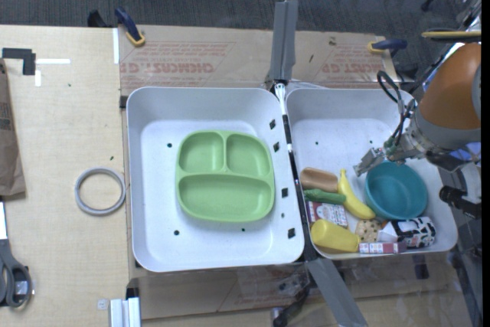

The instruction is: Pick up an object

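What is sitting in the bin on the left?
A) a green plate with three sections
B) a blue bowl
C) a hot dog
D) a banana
A: the green plate with three sections lies alone in the left bin; the blue bowl, banana and hot dog are in the right bin.

Overhead, slanted, seemingly mid-distance, both bins (pixel 145 165).

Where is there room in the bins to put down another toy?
Bare floor lies in the right bin, its far half above the hot dog and blue bowl. The left bin has strips around the green tray. The right bin's near half is crowded: banana, yellow cup.
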You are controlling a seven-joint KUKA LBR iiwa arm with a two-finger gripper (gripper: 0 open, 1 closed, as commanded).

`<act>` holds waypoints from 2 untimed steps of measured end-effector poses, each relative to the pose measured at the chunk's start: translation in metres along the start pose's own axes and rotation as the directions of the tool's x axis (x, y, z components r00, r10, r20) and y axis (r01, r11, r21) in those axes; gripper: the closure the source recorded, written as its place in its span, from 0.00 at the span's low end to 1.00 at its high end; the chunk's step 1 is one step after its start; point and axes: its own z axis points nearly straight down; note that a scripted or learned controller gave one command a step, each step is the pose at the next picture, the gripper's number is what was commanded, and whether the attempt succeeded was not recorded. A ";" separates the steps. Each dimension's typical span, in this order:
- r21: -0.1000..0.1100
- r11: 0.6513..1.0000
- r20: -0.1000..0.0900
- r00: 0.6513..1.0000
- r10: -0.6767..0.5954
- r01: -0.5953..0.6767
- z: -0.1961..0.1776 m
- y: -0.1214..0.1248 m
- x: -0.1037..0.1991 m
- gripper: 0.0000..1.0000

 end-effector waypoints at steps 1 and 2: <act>0.001 0.925 -0.003 0.925 -0.380 0.380 0.003 -0.030 0.045 0.00; 0.004 0.804 -0.011 0.804 -0.594 0.594 0.005 -0.036 -0.031 0.00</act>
